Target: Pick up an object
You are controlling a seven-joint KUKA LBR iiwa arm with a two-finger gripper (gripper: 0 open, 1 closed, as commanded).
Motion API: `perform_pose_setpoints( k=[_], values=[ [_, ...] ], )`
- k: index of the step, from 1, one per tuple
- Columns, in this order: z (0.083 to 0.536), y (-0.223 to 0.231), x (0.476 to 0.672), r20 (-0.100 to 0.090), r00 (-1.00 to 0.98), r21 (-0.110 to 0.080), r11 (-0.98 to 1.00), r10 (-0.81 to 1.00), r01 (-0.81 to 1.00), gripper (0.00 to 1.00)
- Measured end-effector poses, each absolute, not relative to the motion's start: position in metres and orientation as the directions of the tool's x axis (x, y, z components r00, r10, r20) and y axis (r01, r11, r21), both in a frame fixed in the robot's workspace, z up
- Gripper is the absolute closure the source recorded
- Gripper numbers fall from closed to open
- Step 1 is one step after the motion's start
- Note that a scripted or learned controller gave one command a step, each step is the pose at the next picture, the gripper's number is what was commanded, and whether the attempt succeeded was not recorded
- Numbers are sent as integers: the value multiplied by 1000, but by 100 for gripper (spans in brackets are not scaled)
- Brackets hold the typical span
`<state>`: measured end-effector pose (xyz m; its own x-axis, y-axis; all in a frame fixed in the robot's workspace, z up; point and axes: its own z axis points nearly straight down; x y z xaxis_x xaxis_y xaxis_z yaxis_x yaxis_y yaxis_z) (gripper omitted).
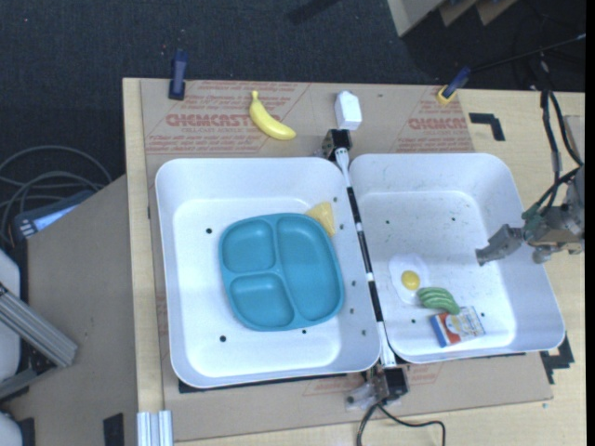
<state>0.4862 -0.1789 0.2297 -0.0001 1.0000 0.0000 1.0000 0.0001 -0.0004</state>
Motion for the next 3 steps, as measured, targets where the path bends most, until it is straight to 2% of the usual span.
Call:
perform_pose_setpoints(
  k=[1,2,3],
  values=[
    [123,-121,513,2,-1,-3,1,1000,1000,0],
    [84,-96,514,2,0,-3,0,1000,1000,0],
    [117,-143,559,-1,1,2,-1,1000,1000,0]
  ],
)
